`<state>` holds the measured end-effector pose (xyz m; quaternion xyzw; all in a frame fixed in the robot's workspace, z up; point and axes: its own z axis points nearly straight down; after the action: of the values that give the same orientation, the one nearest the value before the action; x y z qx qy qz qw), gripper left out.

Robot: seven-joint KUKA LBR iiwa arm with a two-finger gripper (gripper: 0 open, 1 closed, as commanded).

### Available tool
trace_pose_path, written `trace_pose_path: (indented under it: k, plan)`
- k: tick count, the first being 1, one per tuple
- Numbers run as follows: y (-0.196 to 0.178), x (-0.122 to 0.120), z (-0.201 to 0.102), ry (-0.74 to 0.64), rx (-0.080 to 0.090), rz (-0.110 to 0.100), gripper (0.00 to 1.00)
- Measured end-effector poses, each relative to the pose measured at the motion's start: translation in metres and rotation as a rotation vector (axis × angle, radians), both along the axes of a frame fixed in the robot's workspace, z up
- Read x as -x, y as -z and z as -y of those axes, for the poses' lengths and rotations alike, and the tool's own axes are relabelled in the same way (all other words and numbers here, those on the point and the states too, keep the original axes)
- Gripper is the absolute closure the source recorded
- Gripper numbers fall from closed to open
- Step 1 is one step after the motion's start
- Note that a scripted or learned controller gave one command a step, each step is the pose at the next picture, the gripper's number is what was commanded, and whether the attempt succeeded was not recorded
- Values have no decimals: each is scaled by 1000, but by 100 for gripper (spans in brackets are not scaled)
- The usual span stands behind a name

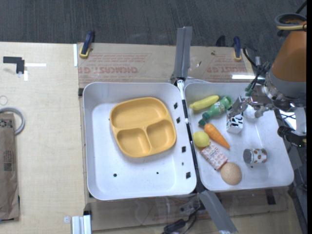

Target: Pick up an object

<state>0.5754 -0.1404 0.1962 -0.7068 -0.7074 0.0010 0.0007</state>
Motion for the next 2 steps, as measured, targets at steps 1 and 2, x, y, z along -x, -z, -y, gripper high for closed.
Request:
trace_pose_path:
  k: [1,2]
  plan:
    - [79,-3,-23,-156,8,28,0]
    - [83,2,-22,-140,14,50,0]
